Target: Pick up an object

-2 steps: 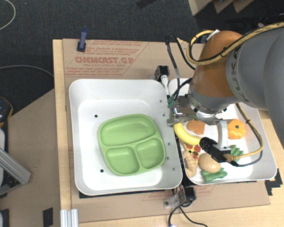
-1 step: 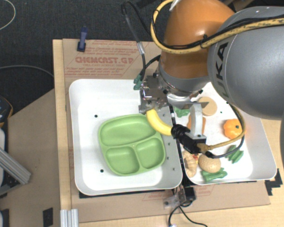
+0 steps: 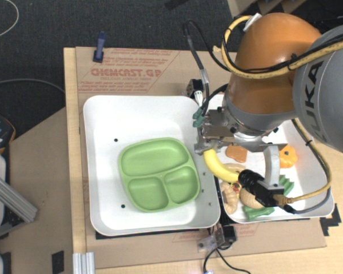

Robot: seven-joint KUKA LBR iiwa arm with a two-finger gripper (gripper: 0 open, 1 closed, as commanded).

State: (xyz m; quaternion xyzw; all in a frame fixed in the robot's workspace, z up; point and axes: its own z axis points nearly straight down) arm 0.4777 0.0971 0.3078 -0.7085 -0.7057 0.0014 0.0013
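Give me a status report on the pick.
Claw low over right bin, beside banana; grip unclear. Nothing seen held. Toys crowd bin; green tray sits in left bin.

The single camera looked down at a slant from above the left shallow white plastic bin (image 3: 97, 153), near enough that the grey, orange-banded arm (image 3: 280, 67) loomed large to that bin's right.

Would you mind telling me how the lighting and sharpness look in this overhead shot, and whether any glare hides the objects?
In the camera view the light is even and soft; the green divided tray is sharp, with only faint sheen. The left white bin is bright but not blown out. The banana reads clearly. The arm, close to the lens, looks slightly soft and shades the right bin beneath it.
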